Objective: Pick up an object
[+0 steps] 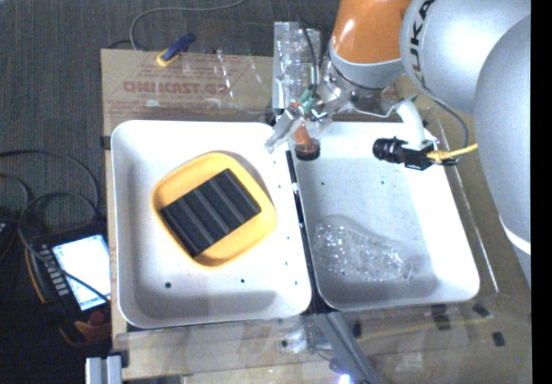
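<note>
Grey-and-orange arm's gripper (297, 128) hanging over the far corner of the right white bin (448, 227).
Finger spread impossible to tell; crinkled clear plastic object (358, 251) lying nearer, so best shifted above it before descending.

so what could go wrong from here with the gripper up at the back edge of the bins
1. The gripper sits over the divider where the left bin meets the right bin, so it may strike a rim rather than reach an object.
2. The yellow object with the black ribbed panel is wide and lies well away from the gripper.
3. The clear crinkled plastic in the right bin looks flimsy and could slip or crumple when pinched.
</note>
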`<state>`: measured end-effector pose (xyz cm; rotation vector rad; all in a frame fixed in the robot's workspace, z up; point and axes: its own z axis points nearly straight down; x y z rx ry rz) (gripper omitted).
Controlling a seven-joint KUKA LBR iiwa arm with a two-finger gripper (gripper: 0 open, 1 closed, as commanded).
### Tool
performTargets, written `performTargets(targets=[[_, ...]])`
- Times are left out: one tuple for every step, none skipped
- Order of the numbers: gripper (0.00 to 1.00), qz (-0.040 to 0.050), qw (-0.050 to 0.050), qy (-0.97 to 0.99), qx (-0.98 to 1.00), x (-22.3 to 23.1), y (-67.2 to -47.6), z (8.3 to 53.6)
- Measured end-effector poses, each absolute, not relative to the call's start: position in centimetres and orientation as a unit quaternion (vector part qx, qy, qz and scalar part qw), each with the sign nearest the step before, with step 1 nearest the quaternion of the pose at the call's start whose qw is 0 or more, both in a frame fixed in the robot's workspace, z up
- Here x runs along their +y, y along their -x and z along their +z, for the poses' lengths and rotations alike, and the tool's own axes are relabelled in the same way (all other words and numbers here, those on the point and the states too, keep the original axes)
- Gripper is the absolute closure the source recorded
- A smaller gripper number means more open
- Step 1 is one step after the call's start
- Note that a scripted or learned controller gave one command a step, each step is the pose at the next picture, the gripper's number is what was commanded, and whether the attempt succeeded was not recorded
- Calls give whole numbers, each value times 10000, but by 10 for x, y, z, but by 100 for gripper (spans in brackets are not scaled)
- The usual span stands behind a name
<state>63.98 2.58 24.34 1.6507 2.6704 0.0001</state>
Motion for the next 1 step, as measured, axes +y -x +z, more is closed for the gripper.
performTargets(targets=[[100, -17, -12, -5348, 8450, 52, -635, 182]])
